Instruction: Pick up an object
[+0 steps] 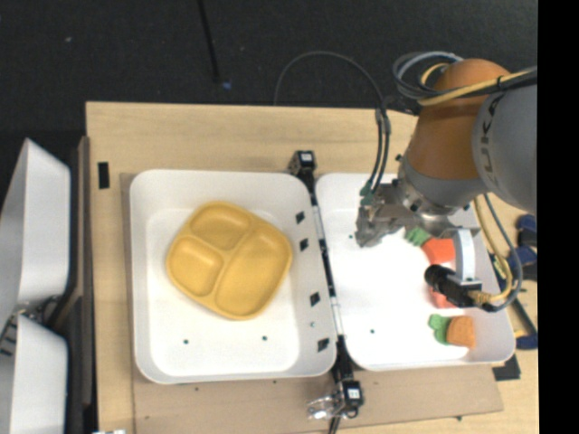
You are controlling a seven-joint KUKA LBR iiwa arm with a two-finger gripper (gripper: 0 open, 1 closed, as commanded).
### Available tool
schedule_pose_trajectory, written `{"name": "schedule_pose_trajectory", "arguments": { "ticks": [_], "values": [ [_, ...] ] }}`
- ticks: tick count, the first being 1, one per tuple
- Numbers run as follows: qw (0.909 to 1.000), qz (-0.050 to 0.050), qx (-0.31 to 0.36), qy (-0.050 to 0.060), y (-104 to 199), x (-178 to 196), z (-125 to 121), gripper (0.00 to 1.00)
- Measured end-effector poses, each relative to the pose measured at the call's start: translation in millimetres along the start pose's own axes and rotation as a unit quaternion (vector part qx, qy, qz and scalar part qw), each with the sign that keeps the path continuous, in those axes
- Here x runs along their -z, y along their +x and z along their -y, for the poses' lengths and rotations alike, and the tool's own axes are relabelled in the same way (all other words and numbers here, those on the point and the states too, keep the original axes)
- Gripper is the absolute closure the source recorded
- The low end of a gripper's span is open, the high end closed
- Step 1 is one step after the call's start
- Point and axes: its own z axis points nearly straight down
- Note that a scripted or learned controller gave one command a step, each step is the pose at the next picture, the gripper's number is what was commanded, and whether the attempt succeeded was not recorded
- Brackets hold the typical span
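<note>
Bench [226, 129] of pale wood is seen bearing two white bins. In the left bin [149, 333] a yellow divided plate [228, 259] is laid, tilted slightly. The gripper [369, 229] is lowered over the upper part of the right bin [389, 333] — whether it is closed or spread cannot be told. Small toy foods are gathered at the bin's right side — an orange carrot-like piece [458, 332], a red piece [441, 250], a green bit [417, 237].

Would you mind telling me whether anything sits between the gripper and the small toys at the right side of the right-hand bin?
Nothing visible does. The gripper hangs over bare floor of the right bin, and the orange and green toy and red piece lie to its right with only white floor between.
</note>
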Motion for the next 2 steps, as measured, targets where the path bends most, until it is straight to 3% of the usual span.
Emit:
{"name": "schedule_pose_trajectory", "arguments": {
  "ticks": [2],
  "values": [
    [1.0000, -0.001, 0.001, 0.000, 108, 20, -31, 1.00]
  ]
}}
